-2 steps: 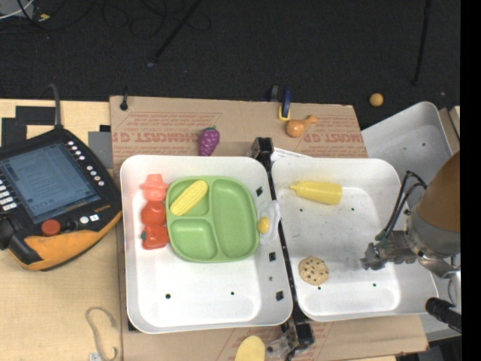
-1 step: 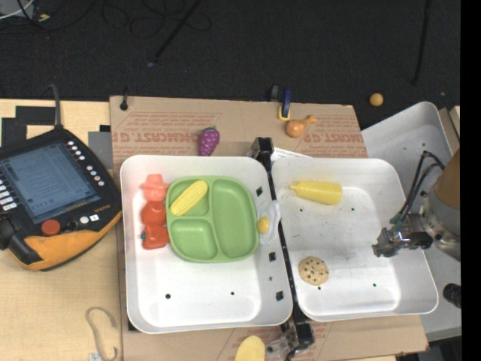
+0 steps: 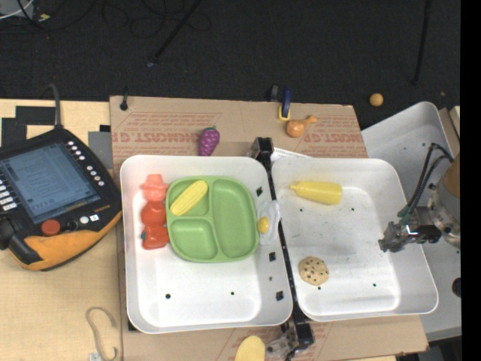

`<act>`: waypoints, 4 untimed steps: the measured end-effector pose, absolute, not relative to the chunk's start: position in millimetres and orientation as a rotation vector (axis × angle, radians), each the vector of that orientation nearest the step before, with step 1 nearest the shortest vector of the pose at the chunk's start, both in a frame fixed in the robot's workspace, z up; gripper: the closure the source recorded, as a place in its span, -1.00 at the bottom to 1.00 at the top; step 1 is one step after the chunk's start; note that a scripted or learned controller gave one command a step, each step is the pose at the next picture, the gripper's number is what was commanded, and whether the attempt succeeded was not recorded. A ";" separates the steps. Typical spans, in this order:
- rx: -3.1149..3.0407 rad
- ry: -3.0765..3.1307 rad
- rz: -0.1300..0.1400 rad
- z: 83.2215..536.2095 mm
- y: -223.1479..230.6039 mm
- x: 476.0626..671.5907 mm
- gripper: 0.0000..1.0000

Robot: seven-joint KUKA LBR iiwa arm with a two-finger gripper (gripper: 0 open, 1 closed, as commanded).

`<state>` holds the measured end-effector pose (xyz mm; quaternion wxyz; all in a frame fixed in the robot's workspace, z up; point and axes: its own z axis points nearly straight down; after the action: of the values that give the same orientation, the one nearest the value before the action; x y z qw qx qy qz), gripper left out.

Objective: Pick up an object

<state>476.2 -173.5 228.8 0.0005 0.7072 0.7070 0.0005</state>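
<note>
In the right bin (image 3: 376, 292) a yellow mustard bottle (image 3: 317, 192) lies near the back wall and a round cookie (image 3: 313, 270) lies toward the front left. The left bin (image 3: 195, 299) holds a green divided plate (image 3: 218, 228) with a corn cob (image 3: 188, 196) on it. A red and orange bottle (image 3: 154, 215) lies beside the plate's left edge. A small yellow piece (image 3: 264, 225) sits at the plate's right edge. My gripper (image 3: 397, 237) hangs at the right bin's right rim, apart from the bottle and cookie, with nothing visibly held.
Purple grapes (image 3: 209, 140) and an orange pear-like toy (image 3: 299, 125) lie on the cardboard behind the bins. A yellow object (image 3: 250, 348) sits in front of the bins. A control pendant (image 3: 52, 194) rests at the left of the bench.
</note>
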 end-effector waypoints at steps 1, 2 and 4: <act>2.219 2.227 0.001 237.4 -125.6 495.9 1.00; 2.218 2.227 0.001 240.0 -74.9 517.1 1.00; 2.224 2.223 -0.003 218.7 -45.9 534.8 1.00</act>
<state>534.8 -45.9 218.7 -0.0017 0.7072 0.7070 -0.0011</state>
